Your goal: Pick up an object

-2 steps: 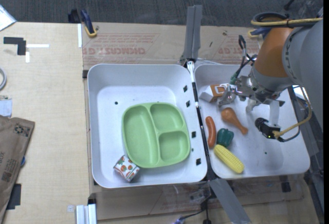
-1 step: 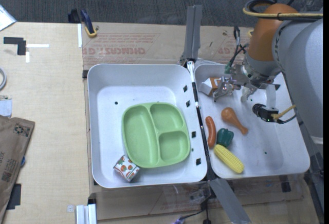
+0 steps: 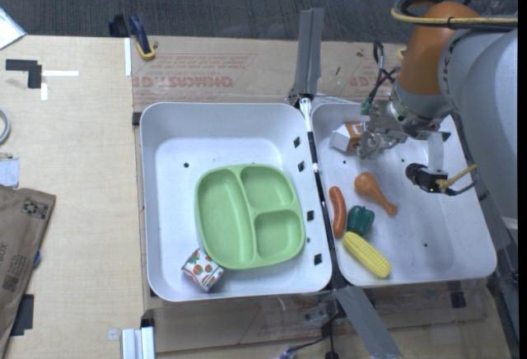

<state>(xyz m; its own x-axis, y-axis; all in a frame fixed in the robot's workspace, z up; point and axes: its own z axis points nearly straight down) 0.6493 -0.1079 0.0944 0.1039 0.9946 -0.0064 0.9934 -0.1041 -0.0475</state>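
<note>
Half the carton (image 3: pixel 349 137) hides under the gripper (image 3: pixel 372 143)

Faint red mirrored lettering — illegible — crosses the cardboard sheet (image 3: pixel 216 73) behind the bins.

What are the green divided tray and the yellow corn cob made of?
Green divided tray: looks like moulded plastic, matte with a faint sheen and rounded compartment walls. Yellow corn cob: probably toy plastic or rubber; uniform colour, regular bumps. Not certain from here.
</note>
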